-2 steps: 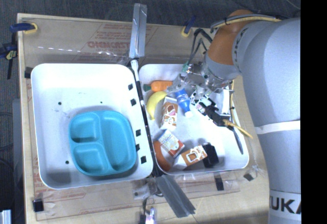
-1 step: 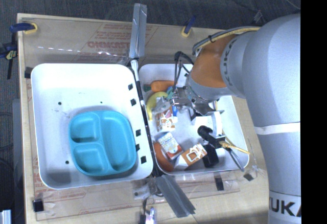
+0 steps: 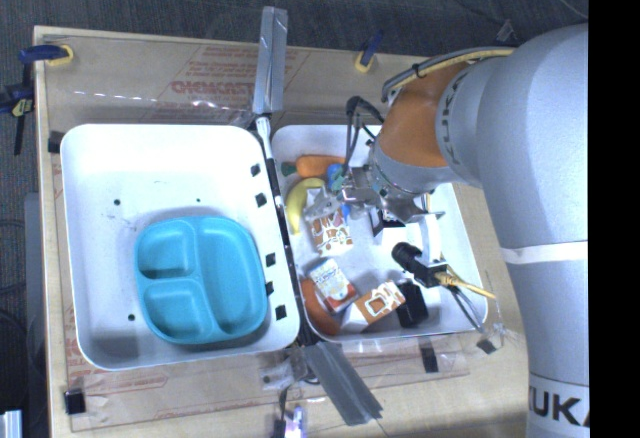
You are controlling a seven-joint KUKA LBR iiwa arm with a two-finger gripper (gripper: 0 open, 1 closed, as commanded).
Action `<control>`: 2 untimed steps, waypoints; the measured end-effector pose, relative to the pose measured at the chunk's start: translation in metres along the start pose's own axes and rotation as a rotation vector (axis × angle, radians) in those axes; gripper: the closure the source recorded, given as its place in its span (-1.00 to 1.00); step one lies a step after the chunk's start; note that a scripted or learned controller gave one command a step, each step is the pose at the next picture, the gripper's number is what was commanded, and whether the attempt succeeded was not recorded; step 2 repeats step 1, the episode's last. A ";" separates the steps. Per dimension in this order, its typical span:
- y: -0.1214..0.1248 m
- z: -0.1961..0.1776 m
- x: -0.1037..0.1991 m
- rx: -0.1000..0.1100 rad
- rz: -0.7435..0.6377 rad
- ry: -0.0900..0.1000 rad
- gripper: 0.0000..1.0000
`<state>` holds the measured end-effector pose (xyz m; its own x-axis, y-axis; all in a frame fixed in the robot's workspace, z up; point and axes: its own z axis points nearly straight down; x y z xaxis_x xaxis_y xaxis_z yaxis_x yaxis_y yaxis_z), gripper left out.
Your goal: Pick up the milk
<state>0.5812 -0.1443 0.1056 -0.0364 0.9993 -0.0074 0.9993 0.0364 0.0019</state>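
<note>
Two white bins side by side on the surface point(image 3: 130, 66); left bin point(image 3: 150, 166) holding a blue divided plate point(image 3: 200, 278); right bin point(image 3: 310, 141) holding the clutter. The claw point(image 3: 343, 194) hangs over the right bin's left half, directly above the milk carton point(image 3: 332, 234); whether it is spread or pressed together cannot be told, nor whether it touches the carton. A banana point(image 3: 296, 204) lies just beside the milk; two small cartons point(image 3: 330, 284) point(image 3: 381, 302) lie nearer the front wall.

Bright even light, slightly soft focus
</note>
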 end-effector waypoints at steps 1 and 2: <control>0.018 -0.103 0.112 0.005 -0.034 0.008 1.00; 0.018 -0.103 0.112 0.005 -0.034 0.008 1.00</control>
